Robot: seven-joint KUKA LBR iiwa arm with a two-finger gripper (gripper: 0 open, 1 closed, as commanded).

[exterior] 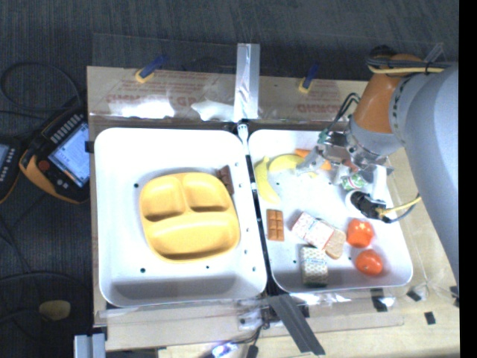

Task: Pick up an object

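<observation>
I see the two-finger gripper (333, 157) low in the upper part of the right shallow white bin (402, 271), hanging from the grey arm with its orange band (376, 103) that comes in from the right. Cables and metal parts crowd the tool, and I cannot tell how it is set or whether anything is in it.

Just left of the gripper, a curved yellow plastic banana (265, 174) lies against the bin's left wall, with a small orange piece (301, 154) near its top. Below the gripper, toward the near edge, sit a brown waffle-patterned bar (275, 224), pale pink-and-white block pieces (313, 228), a tan biscuit-like slice (335, 245) and a speckled pale cube (314, 265). Below and slightly right are two round red-orange tomato-like toys (360, 233), one nearer the front rim.

Well off to the left, the other white bin (119, 274) holds a yellow divided plastic tray (189, 213), with a small dark brown piece (224, 176) at its upper right corner.
</observation>
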